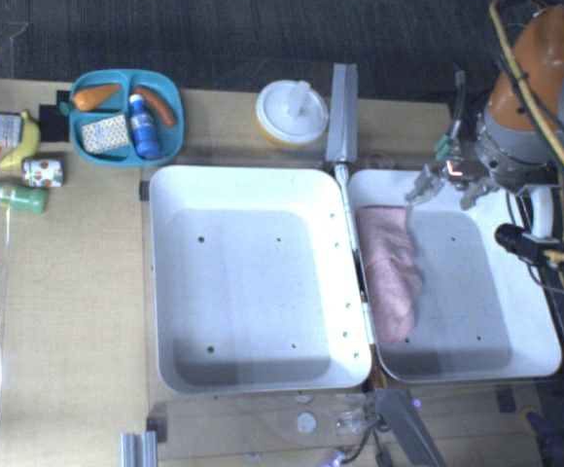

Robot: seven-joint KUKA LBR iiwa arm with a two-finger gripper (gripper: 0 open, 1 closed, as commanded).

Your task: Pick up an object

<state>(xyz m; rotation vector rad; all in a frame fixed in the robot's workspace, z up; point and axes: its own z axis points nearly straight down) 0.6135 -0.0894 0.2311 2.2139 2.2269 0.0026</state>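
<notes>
Left bin (248, 280): nothing to pick. Right bin (476, 300): pink cloth (391, 272) lies bunched along its left wall, not lifted, so the pick is not yet done. Gripper (449, 185) hovers over the bin's far edge, fingers spread apart, holding nothing, clear of the cloth.
</notes>
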